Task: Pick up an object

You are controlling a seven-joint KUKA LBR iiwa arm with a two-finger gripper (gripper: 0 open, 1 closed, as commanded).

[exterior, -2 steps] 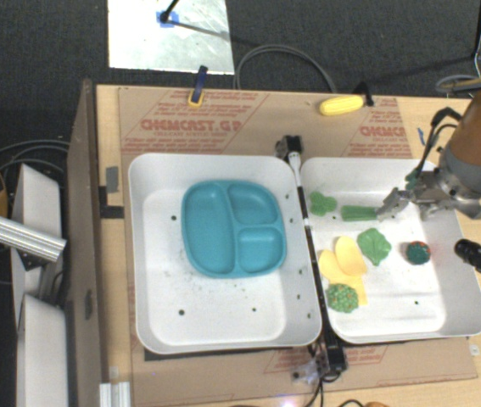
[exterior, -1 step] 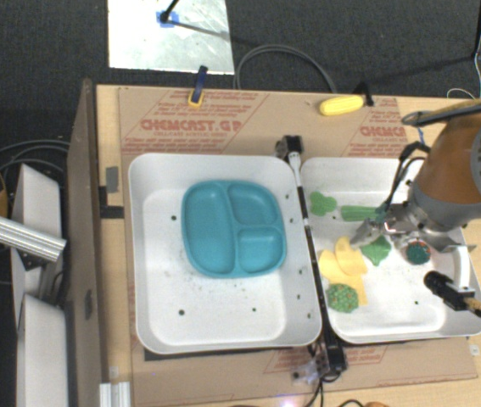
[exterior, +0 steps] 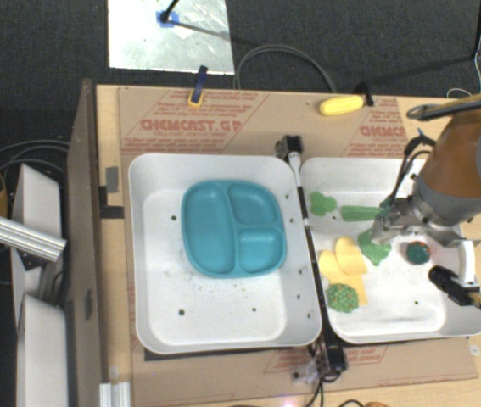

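1. In the right bin, my gripper hangs low over a green piece, beside the yellow pieces.
2. I cannot tell how the gripper is set, nor whether it touches the piece.
3. I judge this the grasp step; next comes closing squarely, then lifting straight up.

The blue divided plate is taking up the middle of the left bin, leaving bare floor around its edges. In the right bin, green and yellow toy foods are crowding the left half beside the arm; the near floor is lying open.
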